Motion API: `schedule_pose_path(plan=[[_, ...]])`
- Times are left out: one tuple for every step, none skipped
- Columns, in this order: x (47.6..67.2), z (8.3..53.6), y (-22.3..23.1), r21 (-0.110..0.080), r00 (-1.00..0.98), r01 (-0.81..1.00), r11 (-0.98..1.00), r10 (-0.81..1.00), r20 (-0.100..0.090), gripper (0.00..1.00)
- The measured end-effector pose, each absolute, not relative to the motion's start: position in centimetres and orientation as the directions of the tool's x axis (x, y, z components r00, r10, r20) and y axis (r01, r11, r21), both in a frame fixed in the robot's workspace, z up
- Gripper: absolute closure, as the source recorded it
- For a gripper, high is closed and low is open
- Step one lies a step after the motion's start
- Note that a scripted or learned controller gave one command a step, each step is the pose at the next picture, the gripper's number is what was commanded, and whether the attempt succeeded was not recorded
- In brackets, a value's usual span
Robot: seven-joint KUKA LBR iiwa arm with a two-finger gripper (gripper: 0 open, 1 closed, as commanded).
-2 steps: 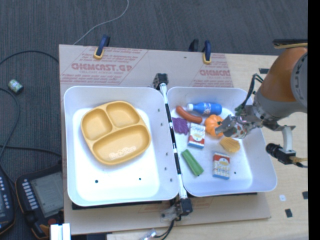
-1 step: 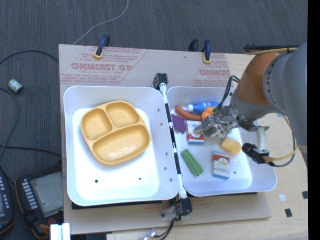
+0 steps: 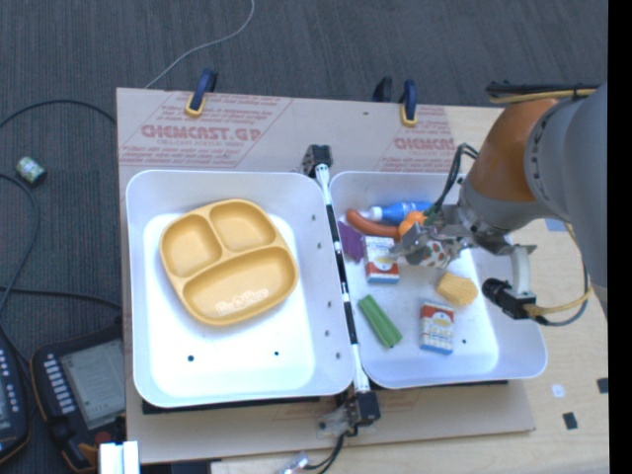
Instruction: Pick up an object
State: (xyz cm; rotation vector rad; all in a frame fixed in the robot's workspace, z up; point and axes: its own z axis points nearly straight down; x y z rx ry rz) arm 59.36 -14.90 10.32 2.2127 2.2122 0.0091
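My gripper (image 3: 423,246) is low in the right bin (image 3: 513,358), near its middle. Whether it holds anything is unclear. A small orange piece (image 3: 410,228) lies right against its upper left side. A blue and white bottle (image 3: 399,210) and a red sausage shape (image 3: 361,222) sit just behind it. Left of it lie a red and white carton (image 3: 382,264) and a purple piece (image 3: 351,240). A yellow chunk (image 3: 457,289) rests to its lower right. Nearer the front are a green stick (image 3: 379,321) and a second red and white carton (image 3: 436,327).
The left bin (image 3: 148,363) holds a yellow divided plate (image 3: 229,260). A black divider with clamps (image 3: 336,265) runs between the bins. The arm's cable and black fitting (image 3: 509,299) hang over the right bin's right side.
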Motion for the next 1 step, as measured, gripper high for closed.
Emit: schedule_pose_path(plan=[[57.43, 18.48, -7.94, 0.001, -0.002, 1.000, 0.002, 1.000, 0.000, 1.00]])
